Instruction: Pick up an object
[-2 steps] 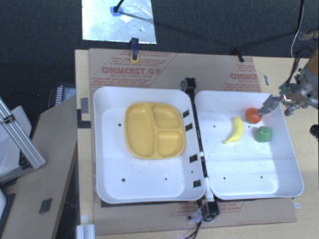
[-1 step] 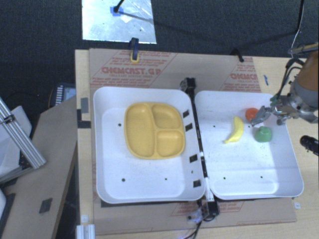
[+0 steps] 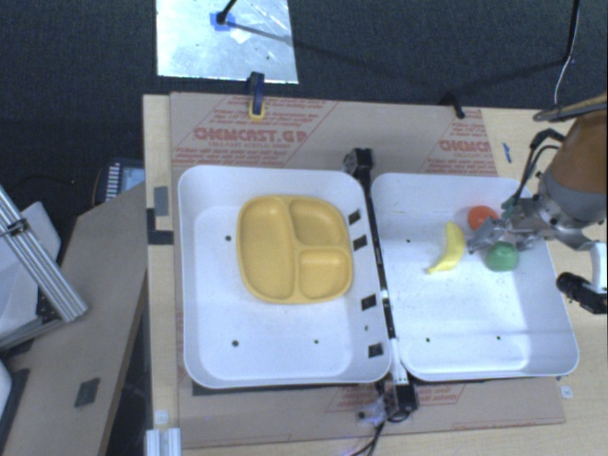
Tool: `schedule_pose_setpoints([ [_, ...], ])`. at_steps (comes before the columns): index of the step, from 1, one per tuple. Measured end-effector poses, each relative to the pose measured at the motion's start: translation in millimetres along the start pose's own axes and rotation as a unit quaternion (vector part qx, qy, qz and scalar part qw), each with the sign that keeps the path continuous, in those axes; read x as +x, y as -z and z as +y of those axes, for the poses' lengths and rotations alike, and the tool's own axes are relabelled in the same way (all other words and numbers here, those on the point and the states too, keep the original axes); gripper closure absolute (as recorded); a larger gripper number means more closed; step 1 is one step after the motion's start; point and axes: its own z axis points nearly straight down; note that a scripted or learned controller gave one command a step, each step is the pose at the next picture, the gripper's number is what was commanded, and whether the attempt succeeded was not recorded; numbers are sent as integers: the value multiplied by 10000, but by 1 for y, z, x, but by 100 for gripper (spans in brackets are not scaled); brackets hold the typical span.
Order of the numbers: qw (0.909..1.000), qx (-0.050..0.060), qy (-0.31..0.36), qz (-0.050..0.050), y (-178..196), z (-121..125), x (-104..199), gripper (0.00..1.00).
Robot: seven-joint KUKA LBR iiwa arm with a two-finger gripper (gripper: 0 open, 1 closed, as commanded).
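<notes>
Three objects [image 3: 446, 249] at claw [image 3: 496, 237] – right bin [image 3: 475, 350].

- Robotics lab bench, seen from above: two shallow white bins [image 3: 285, 373] side by side on a brown printed board [image 3: 285, 133].
- Grey-and-orange industrial arm [image 3: 578, 174] reaching in.
- Aluminium framing [image 3: 38, 264], loose cables [image 3: 399, 65], dark carpet [image 3: 76, 65].

You couldn't read the pincer [image 3: 496, 235] — it hid parts of the orange ball [image 3: 480, 216] and the green ball [image 3: 502, 258].
</notes>
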Motion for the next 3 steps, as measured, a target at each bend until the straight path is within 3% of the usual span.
schedule_pose_setpoints([
  [1,10000,-28,3,-9,13,2,-1,100],
  [3,10000,-45,22,-13,121,5,3,100],
])
